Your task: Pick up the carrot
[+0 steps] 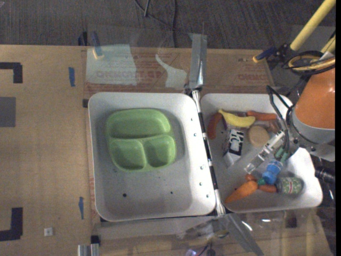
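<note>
Carrot point(241, 191) lay at near edge of right bin point(314, 195), not lifted. Gripper point(265, 156) hovered above it, apart; open or closed: cannot tell. Grasp and lift remained.

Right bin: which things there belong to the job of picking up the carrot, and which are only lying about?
For the job:
carrot
gripper

Lying about:
banana
blue bottle
small can
black-and-white packet
green divided plate, in the left bin
</note>
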`<state>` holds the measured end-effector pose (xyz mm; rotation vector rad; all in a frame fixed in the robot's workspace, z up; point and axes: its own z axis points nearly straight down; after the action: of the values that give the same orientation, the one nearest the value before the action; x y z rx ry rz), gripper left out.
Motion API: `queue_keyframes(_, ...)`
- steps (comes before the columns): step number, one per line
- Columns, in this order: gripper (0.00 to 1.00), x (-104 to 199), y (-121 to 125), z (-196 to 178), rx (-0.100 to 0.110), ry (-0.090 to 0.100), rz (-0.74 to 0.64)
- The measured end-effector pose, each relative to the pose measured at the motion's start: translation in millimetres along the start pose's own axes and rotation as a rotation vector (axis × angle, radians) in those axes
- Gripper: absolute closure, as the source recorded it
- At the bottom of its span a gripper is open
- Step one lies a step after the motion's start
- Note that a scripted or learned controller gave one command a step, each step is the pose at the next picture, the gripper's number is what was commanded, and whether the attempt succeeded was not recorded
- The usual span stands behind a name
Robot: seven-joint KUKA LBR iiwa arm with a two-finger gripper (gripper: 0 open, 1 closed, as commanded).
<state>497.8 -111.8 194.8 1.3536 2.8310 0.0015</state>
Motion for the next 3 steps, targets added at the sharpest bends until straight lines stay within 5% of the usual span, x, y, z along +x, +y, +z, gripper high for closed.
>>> queue_keyframes(1, 0.0, 14, -12, 107, 0.0, 0.002, -0.3)
queue_keyframes(2, 0.0, -59, -3, 108, -0.001, -0.002, -0.251)
queue_keyframes(3, 0.0, -6, 10, 108, -0.003, 0.0, -0.247)
